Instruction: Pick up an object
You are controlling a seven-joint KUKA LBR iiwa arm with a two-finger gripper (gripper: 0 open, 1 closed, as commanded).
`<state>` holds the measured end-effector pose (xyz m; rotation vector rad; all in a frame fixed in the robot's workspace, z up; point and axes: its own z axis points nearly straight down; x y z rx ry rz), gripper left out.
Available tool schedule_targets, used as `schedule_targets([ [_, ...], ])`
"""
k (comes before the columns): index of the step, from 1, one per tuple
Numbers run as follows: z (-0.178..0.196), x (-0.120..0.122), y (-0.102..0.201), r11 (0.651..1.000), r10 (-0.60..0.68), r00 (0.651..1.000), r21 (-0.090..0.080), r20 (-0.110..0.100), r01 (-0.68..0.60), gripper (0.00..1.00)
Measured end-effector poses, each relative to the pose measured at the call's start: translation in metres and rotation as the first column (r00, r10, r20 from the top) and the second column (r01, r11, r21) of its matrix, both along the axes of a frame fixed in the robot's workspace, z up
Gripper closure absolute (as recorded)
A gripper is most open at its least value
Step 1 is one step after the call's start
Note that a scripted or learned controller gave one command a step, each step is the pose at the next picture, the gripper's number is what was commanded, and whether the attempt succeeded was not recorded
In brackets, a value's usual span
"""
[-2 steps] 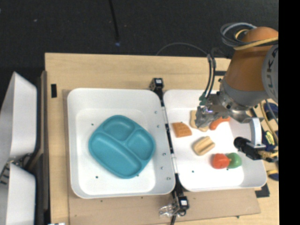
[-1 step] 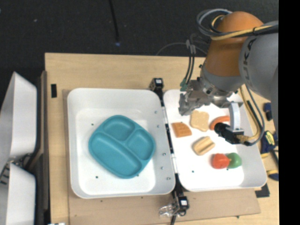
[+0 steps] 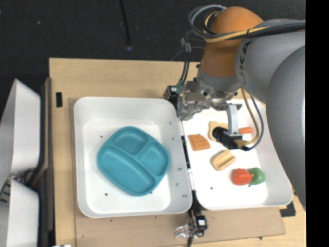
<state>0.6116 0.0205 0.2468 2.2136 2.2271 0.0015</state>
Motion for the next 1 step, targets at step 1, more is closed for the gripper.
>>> schedule_targets([
  [1,-0.0084,0.0227,0.0373,1.0,-0.001,1.0,0.0,0.001,0.001,1.0],
])
